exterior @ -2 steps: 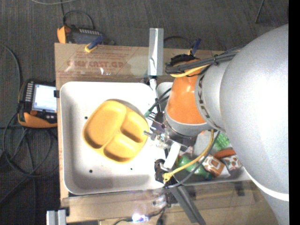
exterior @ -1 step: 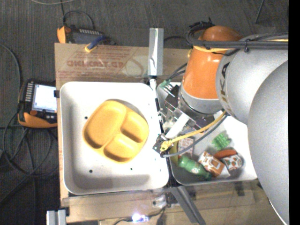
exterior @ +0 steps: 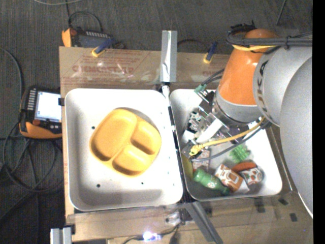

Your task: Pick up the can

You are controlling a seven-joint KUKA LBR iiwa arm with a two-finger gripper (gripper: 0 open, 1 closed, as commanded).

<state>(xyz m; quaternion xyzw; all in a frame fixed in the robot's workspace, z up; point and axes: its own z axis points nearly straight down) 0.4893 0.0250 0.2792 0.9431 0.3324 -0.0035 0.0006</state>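
Note:
A small can with a brown and white label lies on its side near the front of the right bin. A second, similar printed can or tub lies just right of it. My gripper hangs over the left middle of that bin, behind and to the left of both. The grey and orange arm covers the back of the bin. Nothing is visibly held by the gripper.
A green bottle lies at the right bin's front left, touching the can. An orange-red piece and a green item lie behind the cans. A small printed item sits below the gripper. The left bin holds a yellow divided plate.

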